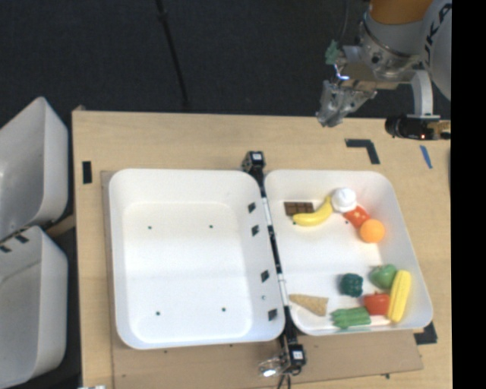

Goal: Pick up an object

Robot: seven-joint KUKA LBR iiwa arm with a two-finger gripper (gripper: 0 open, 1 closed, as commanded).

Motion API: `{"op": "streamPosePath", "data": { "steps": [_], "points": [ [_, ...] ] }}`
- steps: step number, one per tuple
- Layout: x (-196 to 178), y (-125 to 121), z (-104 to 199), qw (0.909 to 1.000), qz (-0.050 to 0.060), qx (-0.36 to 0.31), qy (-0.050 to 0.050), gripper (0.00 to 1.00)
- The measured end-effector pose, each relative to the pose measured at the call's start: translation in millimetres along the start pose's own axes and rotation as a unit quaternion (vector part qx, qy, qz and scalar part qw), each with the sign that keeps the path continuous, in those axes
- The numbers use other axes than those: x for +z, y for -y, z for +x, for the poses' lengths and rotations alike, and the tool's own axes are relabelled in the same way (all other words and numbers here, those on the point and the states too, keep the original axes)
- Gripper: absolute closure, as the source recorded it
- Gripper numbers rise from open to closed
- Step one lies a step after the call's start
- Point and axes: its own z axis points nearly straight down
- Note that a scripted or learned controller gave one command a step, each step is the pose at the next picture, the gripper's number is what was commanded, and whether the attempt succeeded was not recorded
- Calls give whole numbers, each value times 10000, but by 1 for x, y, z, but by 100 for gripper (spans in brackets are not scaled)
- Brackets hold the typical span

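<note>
Nearest the camera, at the bench's front edge, a small metal clip-like fitting lies just below the seam between the two shallow white bins. Left bin: white floor with four small dark dots. Right bin: holds all the loose objects. Along its front wall, from left to right, lie a tan wedge, a green pod-shaped piece, a red piece and an upright-lying yellow corn cob, the last two touching. Just behind these sit a dark green lump and a lighter green pepper-like piece. Toward the back of the same bin, a brown chocolate-like block lies just beside a yellow banana, whose tip meets a white-capped red item; an orange ball rests just beside that item's red end. A black clamp marks the back end of the seam.

Gripper: raised above the bench's far edge, well behind the right bin and well apart from every object; nothing is seen between its fingers, and whether they are spread or closed cannot be told at this resolution. Orange band visible above the wrist. Black tape marks lie on the bench near the gripper.
</note>
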Motion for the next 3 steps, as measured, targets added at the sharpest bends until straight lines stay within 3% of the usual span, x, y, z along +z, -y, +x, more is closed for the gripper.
{"op": "streamPosePath", "data": {
  "steps": [1,2,3],
  "points": [
    [-5,0,-44,10000,3,11,4,100],
    [-34,0,-68,10000,2,1,0,100],
    [-40,1,-125,10000,8,20,9,100]
  ]
}}
